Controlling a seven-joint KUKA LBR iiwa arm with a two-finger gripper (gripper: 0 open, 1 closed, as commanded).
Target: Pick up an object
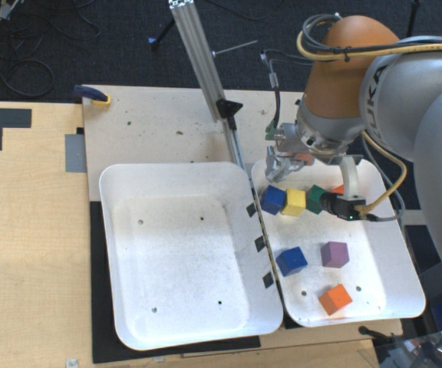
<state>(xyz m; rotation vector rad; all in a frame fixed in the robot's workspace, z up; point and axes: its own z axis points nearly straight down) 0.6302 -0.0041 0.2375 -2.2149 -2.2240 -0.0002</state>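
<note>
Orange cube (334,298): nearest to us, low in the right bin (394,294), close to its front rim.
Purple cube (334,254): we see it just behind the orange one, apart from it.
Blue cube, front (291,260): left of the purple cube, near the wall shared by the two bins.
Row at the back: we count a second blue cube (273,199), a yellow cube (295,202) touching it, then a green cube (315,198) partly hidden (a black fitting on the arm covers its right side).
Gripper (276,169): it hangs over the back left corner of the right bin, just behind the second blue cube; we cannot tell how far its claw is spread, and we see nothing held in it.
Left bin (129,205): white, speckled floor.
Arm (359,60): we see it enter from the right, its orange band above the wrist.
Metal rail (204,67): slants up behind the bins.
</note>
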